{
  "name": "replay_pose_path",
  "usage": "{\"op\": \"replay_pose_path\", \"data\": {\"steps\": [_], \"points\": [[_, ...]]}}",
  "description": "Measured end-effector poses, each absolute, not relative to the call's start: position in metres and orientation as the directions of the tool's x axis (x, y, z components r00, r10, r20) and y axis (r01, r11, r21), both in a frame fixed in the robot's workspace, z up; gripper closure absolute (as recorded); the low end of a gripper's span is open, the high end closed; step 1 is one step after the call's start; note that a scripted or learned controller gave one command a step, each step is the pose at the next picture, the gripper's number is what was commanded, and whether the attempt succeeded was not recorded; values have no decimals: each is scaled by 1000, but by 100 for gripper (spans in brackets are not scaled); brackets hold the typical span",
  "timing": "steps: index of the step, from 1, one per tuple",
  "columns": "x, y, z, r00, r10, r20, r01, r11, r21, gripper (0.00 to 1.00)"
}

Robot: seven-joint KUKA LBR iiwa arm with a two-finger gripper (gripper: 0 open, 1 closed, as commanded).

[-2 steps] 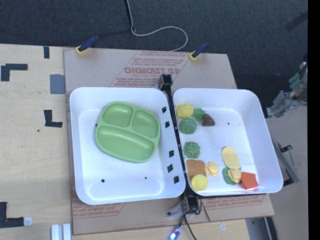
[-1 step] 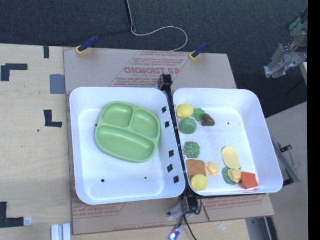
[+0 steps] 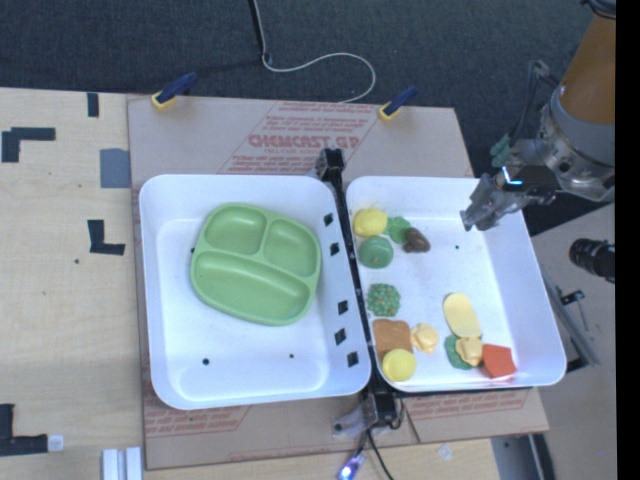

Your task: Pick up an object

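Nearest us in the right bin [image 3: 540, 318] lie small toy foods, among them an orange block [image 3: 499, 361] at the front corner; we judge it light and rigid, best gripped across its flat sides. Farther back, the pincer [image 3: 483, 211] hangs over the bin's far right edge, holding nothing; we cannot tell its spread.

End effector [image 3: 482, 211] hovers over right bin [image 3: 520, 268] — green tray [image 3: 256, 262] in left bin [image 3: 170, 268].
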State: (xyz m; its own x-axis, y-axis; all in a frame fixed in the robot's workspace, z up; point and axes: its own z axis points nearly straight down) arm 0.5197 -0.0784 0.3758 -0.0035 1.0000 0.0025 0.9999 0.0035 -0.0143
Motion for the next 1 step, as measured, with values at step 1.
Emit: {"op": "replay_pose_path", "data": {"steps": [1], "points": [[527, 10, 289, -10, 1000, 2, 1000, 10, -11, 100]]}}
